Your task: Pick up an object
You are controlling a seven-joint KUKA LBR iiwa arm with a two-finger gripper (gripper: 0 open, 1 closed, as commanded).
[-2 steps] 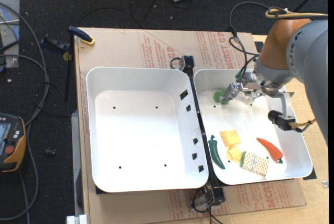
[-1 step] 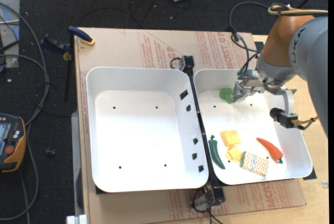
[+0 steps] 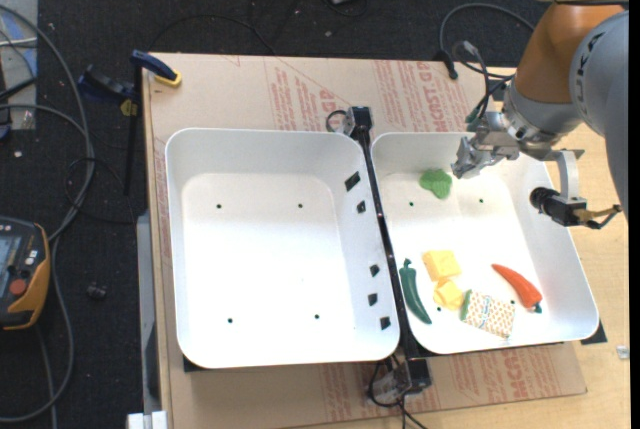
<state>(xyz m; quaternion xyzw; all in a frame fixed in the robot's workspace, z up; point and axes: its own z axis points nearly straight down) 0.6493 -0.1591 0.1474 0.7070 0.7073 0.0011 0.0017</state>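
My gripper (image 3: pixel 466 166) hangs over the back of the right bin (image 3: pixel 562 247), just right of a small green leafy piece (image 3: pixel 436 182) that lies on the bin floor. Nothing shows between the gripper and that piece. Toward the front of the same bin lie a dark green pepper (image 3: pixel 413 291), two yellow blocks (image 3: pixel 445 278), a red pepper (image 3: pixel 517 285) and a patterned packet (image 3: pixel 489 313).
The left bin (image 3: pixel 270 247) stands beside the right one, with a black divider (image 3: pixel 375 217) between them. Both rest on a cardboard sheet (image 3: pixel 300 92). Cables and a blue and yellow clamp (image 3: pixel 155 67) lie at the back left.
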